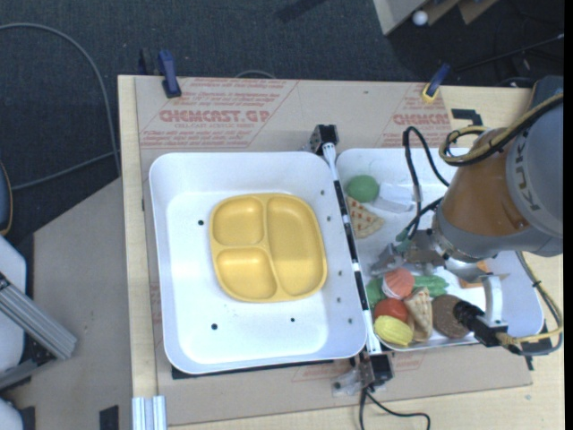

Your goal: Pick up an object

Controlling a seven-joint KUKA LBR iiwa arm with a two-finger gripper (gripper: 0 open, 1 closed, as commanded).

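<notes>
Fingers are hidden under the wrist from where I stand, so I cannot tell whether they are spread or pressed together; the gripper (414, 256) is down low in the right bin (528, 307), its tip among the toy food near the bin's middle; nothing can be seen caught in it, so I would not call anything picked.

By my reckoning the step in hand is the reach and descent onto a piece, with the grasp itself not yet proven; the next move calls for a firm close on one piece and a straight lift clear of its neighbours, since they lie crowded and a sideways drag would likely scatter them.

Nearest the tip lies an orange-red round piece (398, 282), with a green leafy piece (431, 285) just beside it; nearer the front wall sit a red tomato-like piece (390, 309), a yellow piece (392, 331), a tan wedge (419, 308) and a brown disc (448, 317), all touching or nearly so; towards the back of that bin are a green ball (363, 187) and a tan triangular slice (363, 215), well apart from the gripper.

Over in the left bin (175, 240) lies a yellow divided plate (269, 245) with three compartments, resting flat near the centre.
</notes>
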